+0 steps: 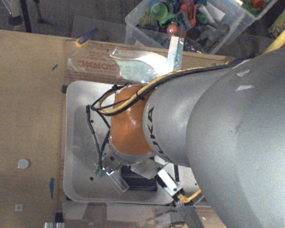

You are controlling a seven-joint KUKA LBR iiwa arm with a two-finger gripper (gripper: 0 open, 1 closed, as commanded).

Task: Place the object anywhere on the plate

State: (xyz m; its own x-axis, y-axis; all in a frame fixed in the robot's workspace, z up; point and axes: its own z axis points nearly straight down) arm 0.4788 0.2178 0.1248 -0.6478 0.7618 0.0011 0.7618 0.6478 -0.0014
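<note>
My arm (221, 128) hides object and plate over the white bin (76, 129); gripper (109, 172) state unreadable, so handling and grasp point stay unjudged

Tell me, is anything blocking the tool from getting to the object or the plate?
Cannot tell. The arm reaches over the white bin and covers most of it, so neither object nor plate can be made out; the tool hangs low near the bin's front edge.
</note>
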